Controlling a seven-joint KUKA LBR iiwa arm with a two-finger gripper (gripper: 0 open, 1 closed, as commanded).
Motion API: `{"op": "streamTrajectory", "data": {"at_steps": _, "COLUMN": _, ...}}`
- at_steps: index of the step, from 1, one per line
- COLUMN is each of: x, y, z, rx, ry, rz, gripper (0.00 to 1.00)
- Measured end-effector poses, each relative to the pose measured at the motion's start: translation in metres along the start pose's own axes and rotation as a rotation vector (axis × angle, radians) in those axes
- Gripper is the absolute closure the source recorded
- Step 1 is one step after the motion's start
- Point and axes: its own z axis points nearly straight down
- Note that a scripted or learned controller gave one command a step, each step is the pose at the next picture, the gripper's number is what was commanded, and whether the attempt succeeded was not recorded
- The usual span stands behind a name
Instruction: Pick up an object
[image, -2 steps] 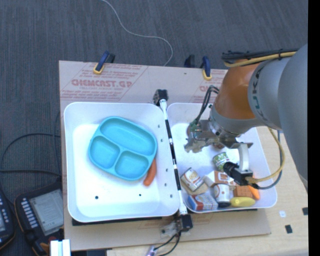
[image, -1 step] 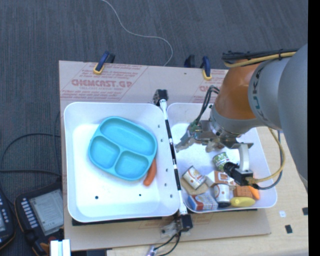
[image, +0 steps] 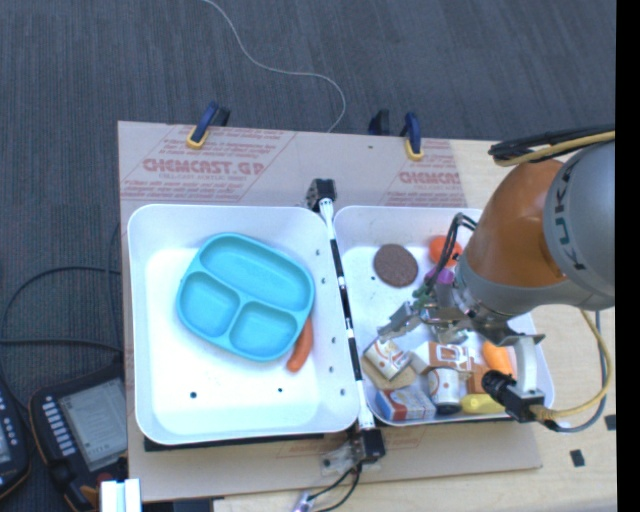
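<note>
Dark grey carpet surrounds my desk (image: 200, 165), which carries two white bins. My left bin (image: 150, 300) holds a blue divided plate (image: 245, 296) with a carrot (image: 300, 347) beside it. My arm (image: 530, 240) hangs over the right bin (image: 358, 240), the tool (image: 415, 318) low above cartons (image: 395, 365), near a brown disc (image: 396, 264). I cannot tell how far it is open.

A flat brown cardboard-faced bench board (image: 250, 165) printed with red lettering sits on dark grey ribbed carpet floor (image: 90, 60). At the board's far edge, blue and yellow spring clamps (image: 205, 122) grip it. A thin white cable (image: 290, 70) loops across the carpet beyond that edge. Left of the board's near corner lies a black handheld control pendant (image: 75, 430).
</note>
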Motion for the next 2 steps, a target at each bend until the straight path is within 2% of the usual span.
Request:
{"op": "streamTrajectory", "data": {"at_steps": 1, "x": -0.0329, "y": -0.0016, "z": 0.0757, "rx": -0.001, "ry": 0.001, "rz": -0.001, "gripper": 0.0}}
{"op": "streamTrajectory", "data": {"at_steps": 2, "x": -0.033, "y": -0.0014, "z": 0.0663, "rx": -0.001, "ry": 0.001, "rz": -0.001, "gripper": 1.0}}
